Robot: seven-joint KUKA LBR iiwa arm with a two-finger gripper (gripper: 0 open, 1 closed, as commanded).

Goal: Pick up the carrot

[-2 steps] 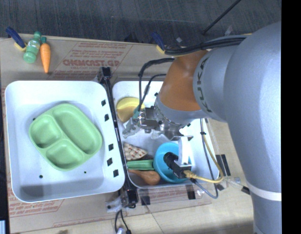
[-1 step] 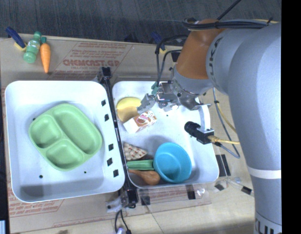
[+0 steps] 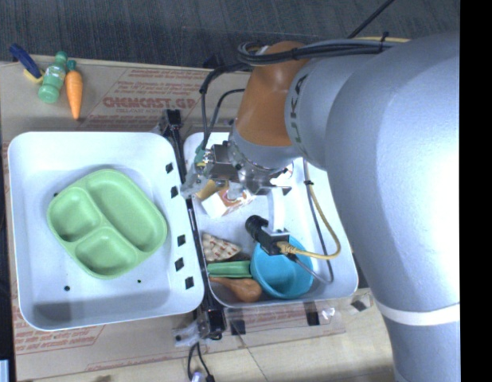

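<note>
1. Nearest us in the right bin [image 3: 341,281]: a brown piece [image 3: 240,290], a green strip [image 3: 230,269], a blue cup [image 3: 282,275] and a ridged tan item [image 3: 218,248], all clustered.
2. Left bin [image 3: 23,213] holds a green divided plate [image 3: 107,221].
3. Mid right bin: we see the gripper [image 3: 222,183] down over an orange-and-white item [image 3: 222,203]. We cannot tell the finger state, wrist hardware blocks it.
4. Farthest: the carrot [image 3: 74,91] lies outside both bins, on the cardboard [image 3: 142,98] beyond the left bin, well apart from the gripper. Long axis runs roughly far-to-near; green top points away from us, tip points toward the left bin. A green bottle [image 3: 52,83] lies just beside it.
</note>
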